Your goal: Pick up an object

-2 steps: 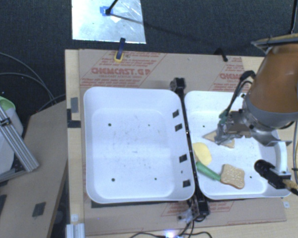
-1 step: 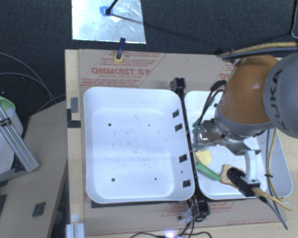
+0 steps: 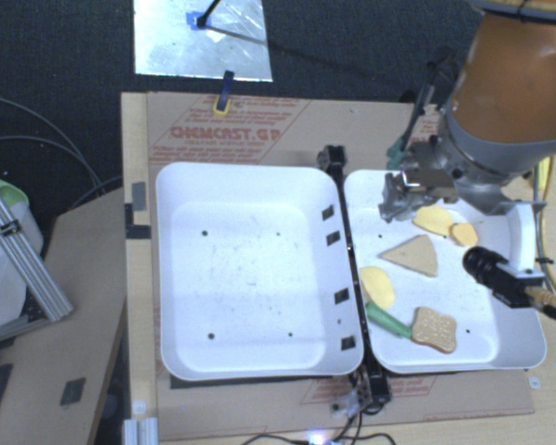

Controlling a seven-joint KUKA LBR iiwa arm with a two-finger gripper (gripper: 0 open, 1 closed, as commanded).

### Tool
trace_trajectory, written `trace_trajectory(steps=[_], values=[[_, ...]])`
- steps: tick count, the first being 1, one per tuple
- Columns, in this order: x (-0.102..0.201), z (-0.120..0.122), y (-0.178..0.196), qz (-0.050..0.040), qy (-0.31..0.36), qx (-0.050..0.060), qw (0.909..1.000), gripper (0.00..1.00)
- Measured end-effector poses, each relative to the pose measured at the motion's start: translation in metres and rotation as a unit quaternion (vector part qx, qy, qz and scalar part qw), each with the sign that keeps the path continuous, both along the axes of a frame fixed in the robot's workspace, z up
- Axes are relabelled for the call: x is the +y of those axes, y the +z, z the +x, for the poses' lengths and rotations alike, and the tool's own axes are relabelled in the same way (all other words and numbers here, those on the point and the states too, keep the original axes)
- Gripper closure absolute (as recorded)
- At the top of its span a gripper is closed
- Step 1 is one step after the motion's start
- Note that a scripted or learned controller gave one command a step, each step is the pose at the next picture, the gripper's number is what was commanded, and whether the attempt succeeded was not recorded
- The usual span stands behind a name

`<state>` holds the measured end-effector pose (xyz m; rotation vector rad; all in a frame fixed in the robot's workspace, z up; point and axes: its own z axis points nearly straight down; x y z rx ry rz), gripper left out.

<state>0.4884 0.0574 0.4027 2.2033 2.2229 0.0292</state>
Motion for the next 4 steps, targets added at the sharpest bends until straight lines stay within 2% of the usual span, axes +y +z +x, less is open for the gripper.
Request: trace_trajectory(steps=[1, 2, 3, 4], values=[[-0.030, 0.030, -0.038, -0.0030, -0.005, 0.010, 0.9999, 1.00], [-0.061, 0.023, -0.088, -0.0029, -0.006, 0.012, 0.9999, 1.00], [-0.031, -0.002, -0.071, -0.0016, -0.001, 0.009, 1.0000, 1.00], [-0.067, -0.001, -0.101, -0.0029, -0.006, 0.010, 0.9999, 1.00]])
